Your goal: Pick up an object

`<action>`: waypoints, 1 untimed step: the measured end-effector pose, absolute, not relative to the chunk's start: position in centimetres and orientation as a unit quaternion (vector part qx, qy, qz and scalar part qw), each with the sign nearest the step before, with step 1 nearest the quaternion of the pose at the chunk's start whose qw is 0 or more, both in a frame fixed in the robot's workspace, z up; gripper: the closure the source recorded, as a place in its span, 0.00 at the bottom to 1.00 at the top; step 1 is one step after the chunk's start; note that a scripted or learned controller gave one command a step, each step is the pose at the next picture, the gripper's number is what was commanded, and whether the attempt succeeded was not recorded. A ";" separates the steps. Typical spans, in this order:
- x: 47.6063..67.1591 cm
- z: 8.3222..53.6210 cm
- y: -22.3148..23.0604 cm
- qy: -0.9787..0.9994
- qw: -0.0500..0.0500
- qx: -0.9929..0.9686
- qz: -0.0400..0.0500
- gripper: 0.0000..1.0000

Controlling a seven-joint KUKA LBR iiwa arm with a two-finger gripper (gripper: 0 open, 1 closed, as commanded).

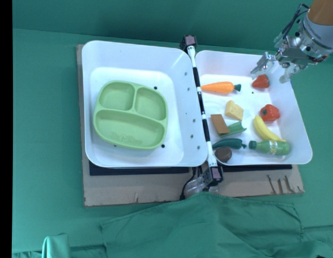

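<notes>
Presently the two-finger gripper (274, 67) hangs at the upper right of the frame with its fingers spread and nothing between them, above the far corner of the right white bin (302, 140). Just beside it lies a small red strawberry-shaped toy (261, 81). Descending here risks striking the bin's rim, or nudging the toy aside.

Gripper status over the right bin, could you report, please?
Gripper open, holding nothing, above right bin's far edge. Strawberry just below it, untouched. Nothing blocking.
</notes>
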State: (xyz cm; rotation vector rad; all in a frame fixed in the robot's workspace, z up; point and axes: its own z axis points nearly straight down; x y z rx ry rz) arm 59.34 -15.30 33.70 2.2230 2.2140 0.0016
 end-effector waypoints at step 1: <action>59.3 33.7 -15.3 0.706 0.002 0.709 0.001 0.00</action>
